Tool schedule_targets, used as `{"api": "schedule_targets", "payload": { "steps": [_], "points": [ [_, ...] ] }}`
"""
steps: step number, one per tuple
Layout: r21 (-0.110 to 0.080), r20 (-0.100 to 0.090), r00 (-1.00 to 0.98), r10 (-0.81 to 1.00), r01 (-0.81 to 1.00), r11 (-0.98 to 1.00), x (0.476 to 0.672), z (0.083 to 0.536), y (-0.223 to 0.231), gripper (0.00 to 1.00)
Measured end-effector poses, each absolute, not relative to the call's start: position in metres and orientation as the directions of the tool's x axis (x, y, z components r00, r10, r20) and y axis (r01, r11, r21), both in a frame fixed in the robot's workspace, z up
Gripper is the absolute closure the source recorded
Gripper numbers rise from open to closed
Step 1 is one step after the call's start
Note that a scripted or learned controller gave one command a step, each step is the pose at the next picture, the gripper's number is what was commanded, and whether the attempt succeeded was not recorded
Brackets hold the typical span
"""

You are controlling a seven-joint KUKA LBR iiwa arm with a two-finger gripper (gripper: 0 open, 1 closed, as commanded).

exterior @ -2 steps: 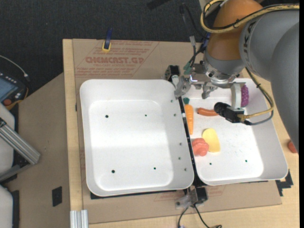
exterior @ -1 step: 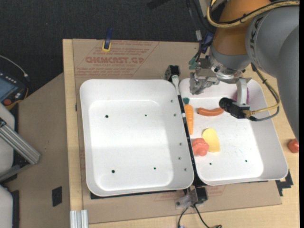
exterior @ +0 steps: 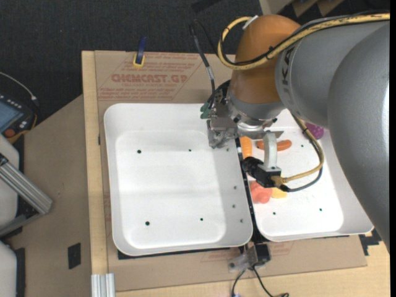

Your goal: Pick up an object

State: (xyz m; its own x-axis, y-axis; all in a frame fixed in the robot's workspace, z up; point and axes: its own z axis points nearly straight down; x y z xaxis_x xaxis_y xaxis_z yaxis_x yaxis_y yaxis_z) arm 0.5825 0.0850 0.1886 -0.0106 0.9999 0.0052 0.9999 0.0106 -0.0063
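Note:
My gripper hangs below the orange wrist band, over the right rim of the left bin, close to the divider between the bins. Nothing shows beneath it. In the right bin lie several small objects: an orange carrot-like piece, a short orange piece, a pink-red object with a yellow bit beside it, and a purple object partly under the arm. The arm's bulk hides the right bin's far side.
A black cable connector with a yellow cable hangs from the wrist over the right bin's left side. The bins rest on a brown cardboard sheet with a blue-yellow clip at its far edge.

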Motion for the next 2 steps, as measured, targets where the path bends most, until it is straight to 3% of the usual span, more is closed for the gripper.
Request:
{"api": "schedule_targets", "payload": {
  "steps": [1, 2],
  "points": [
    [-0.003, 0.002, -0.003, 1.0, 1.0, 0.003, 0.533, 0.228, 0.097, 1.0],
    [0.007, 0.003, -0.006, 1.0, 1.0, 0.006, 0.592, 0.245, 0.156, 1.0]
  ]
}}
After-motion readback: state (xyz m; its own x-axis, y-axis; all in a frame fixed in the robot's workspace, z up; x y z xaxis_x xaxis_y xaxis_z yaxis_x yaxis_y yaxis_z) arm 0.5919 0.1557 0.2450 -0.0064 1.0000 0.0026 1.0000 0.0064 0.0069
